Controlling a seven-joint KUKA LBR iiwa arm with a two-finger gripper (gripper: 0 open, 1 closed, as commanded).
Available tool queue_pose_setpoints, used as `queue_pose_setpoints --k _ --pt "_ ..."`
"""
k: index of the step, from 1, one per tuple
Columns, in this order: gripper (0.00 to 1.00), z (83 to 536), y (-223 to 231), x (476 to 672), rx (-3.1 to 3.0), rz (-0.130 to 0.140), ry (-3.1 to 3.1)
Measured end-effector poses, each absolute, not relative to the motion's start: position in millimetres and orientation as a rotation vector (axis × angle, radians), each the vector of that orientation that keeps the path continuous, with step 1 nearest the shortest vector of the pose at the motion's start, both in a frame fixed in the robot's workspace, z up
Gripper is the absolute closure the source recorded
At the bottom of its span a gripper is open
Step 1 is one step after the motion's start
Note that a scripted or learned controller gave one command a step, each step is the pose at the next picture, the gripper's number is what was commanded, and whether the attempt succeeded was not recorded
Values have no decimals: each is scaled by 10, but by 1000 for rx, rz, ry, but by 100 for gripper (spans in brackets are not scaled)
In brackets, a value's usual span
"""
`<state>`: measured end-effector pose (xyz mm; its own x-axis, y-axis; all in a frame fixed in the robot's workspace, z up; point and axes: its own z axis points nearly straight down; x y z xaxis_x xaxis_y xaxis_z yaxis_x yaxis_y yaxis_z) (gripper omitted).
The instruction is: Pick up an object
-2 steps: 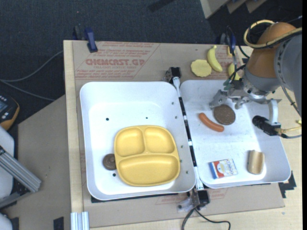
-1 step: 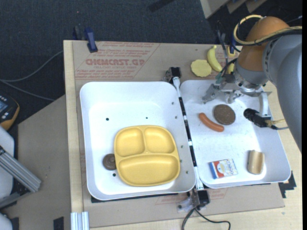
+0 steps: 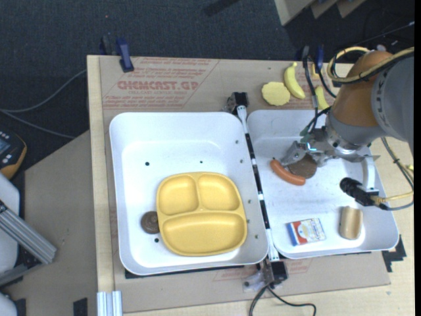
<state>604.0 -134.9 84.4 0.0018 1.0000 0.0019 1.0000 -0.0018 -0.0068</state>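
We note the gripper point(image 3: 304, 155) low in the right bin point(image 3: 381, 242), its tip over a brown disc-like piece point(image 3: 304, 168) and just right of the orange sausage point(image 3: 287, 173), whose long axis runs upper-left to lower-right. The arm point(image 3: 368, 104) reaches in from the right, wrist bent steeply down. We cannot tell whether the jaws are parted or closed.

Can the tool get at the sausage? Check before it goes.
Probably yes. The sausage lies in the right bin, and the tool hangs just above its right end. A brown object touches it there, but nothing covers the sausage.
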Motion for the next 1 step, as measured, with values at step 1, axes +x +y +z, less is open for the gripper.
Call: queue_pose_setpoints --k 1 --pt "100 963 -1348 6080 -2223 -3 -2223"
